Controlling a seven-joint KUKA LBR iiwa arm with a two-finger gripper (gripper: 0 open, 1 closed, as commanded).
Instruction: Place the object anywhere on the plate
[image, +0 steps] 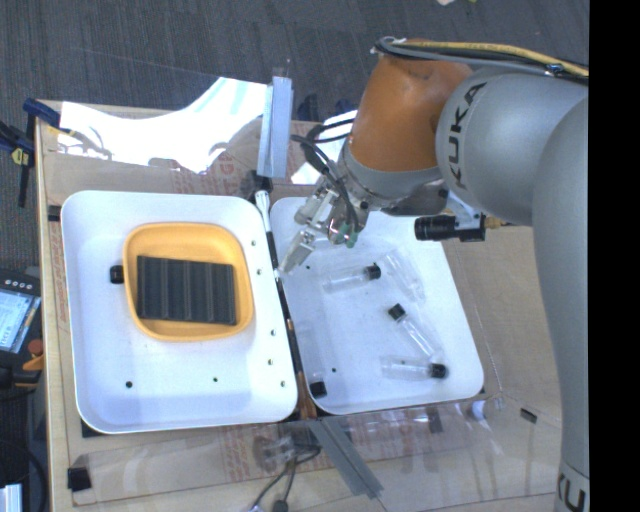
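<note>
Yellow plate (185, 240) sits in the left bin (90, 330). Gripper (300, 248) hangs open, gripping nothing, over the right bin's (455, 310) top-left corner. Three clear vials (352, 279) lie near it, toward that bin's middle.

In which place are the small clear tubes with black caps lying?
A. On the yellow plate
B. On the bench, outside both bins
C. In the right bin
C: three clear tubes lie on the floor of the right bin, while the yellow plate sits in the left bin.
</note>
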